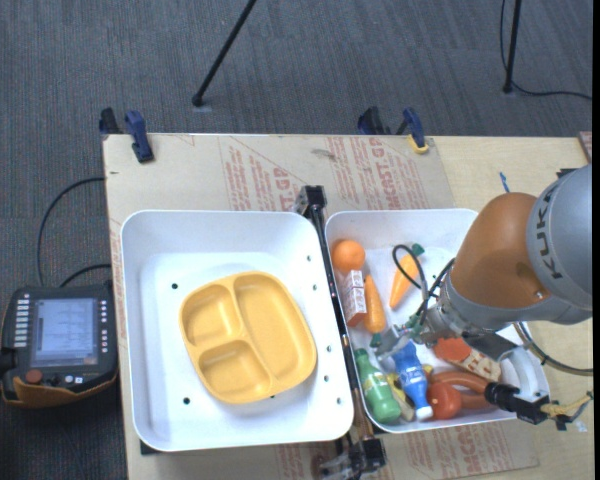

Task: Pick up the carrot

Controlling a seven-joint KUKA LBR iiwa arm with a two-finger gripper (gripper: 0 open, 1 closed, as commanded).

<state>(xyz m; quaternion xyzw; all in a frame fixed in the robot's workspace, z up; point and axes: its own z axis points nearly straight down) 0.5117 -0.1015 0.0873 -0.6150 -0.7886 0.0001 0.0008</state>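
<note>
In the right bin (450, 218), the carrot (401, 286) lies near the middle, just beside a black loop (411, 260), with a second carrot-like piece (373, 306) lower down. The hand (420, 326) hovers close by; can't tell if it's apart or together. Best bet: drop straight over the carrot's middle, clear of the loop.

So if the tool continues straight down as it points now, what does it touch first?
Probably the blue plastic bottle lying under the tool in the right white bin, though depth is unclear; the orange carrot lies to its left.
</note>
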